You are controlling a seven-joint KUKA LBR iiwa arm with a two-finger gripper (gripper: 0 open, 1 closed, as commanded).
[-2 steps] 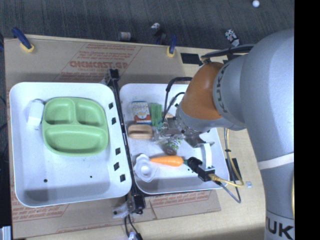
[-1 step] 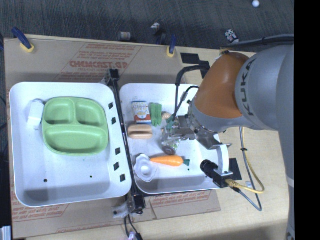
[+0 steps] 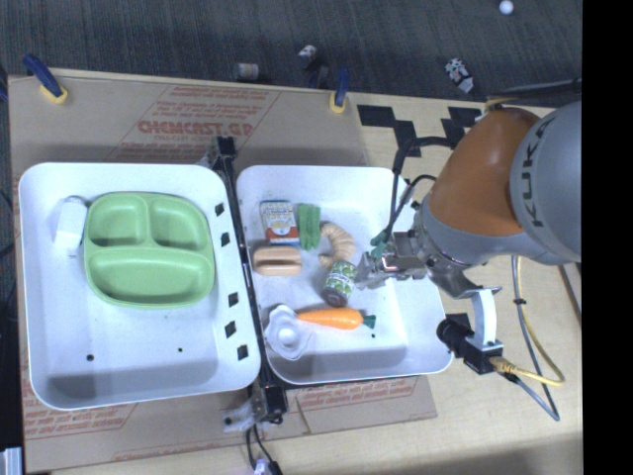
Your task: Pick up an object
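Observation:
The right bin (image 3: 396, 349) holds several small objects: an orange carton (image 3: 279, 220), a green block (image 3: 309, 225), a hot dog bun (image 3: 277, 259), a tan curved piece (image 3: 339, 238), a small green can (image 3: 339, 282), an orange carrot (image 3: 332, 318) and a white cup (image 3: 285, 332). My gripper (image 3: 374, 268) hangs low in the right bin, just right of the green can and close to it. The orange-banded wrist above hides most of the fingers.
The left bin (image 3: 49, 364) carries a green divided plate (image 3: 150, 247) and a small white object (image 3: 69, 223) at its left wall. A black divider (image 3: 235, 255) runs between the bins. Cables trail off the arm at the right (image 3: 529, 349).

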